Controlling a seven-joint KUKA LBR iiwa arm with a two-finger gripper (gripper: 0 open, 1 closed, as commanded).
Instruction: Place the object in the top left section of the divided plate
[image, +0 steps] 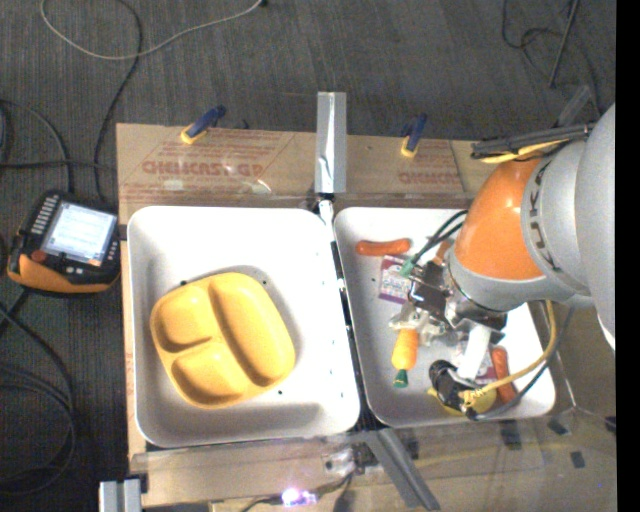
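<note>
A yellow divided plate (222, 338) lies in the left bin (160, 235), with nothing in its three sections. My gripper (418, 320) is low over the middle of the right bin (362, 330). An orange carrot with a green tip (403, 353) lies just under and in front of the gripper, touching or nearly touching it. I cannot see whether the carrot is gripped. The arm's wrist and orange band (505, 235) hide the right part of this bin.
In the right bin an orange sausage (385, 246) lies near the far wall, a small purple and white packet (394, 286) sits just left of the gripper, and a red piece (501, 364) shows near the front right. A teach pendant (70, 240) rests left of the bench.
</note>
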